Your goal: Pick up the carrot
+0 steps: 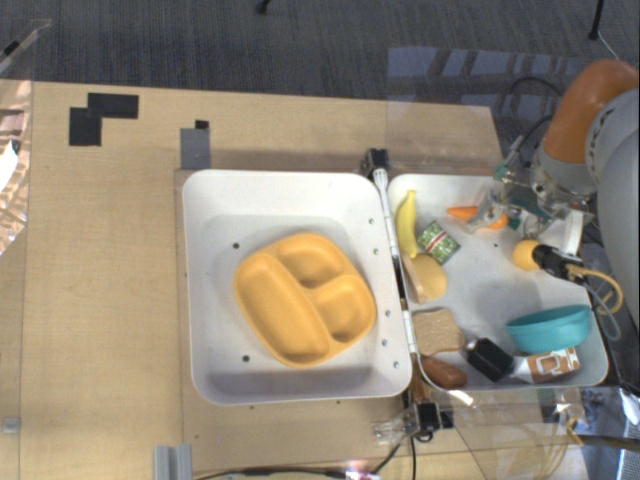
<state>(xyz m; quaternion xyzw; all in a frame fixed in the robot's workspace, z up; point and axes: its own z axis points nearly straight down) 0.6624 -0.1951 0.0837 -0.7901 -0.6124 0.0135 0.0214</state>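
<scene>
My gripper (497, 208) is low in the upper part of the right bin (470, 290), near the frame's right edge. The carrot (472, 214) lies there, its orange length running right up to my fingertips; I cannot tell how my jaws stand. Left of it lie a banana (405, 224) and a small green packet (437, 241). The yellow divided tray (303, 296) fills the left bin (215, 268).

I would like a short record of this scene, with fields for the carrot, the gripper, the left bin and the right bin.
carrot: orange carrot, far end of right bin, partly behind the gripper
gripper: gripper low over the carrot's right end; hold not confirmed
left bin: left bin holds a yellow divided tray
right bin: banana, green packet, teal bowl, lemon
</scene>
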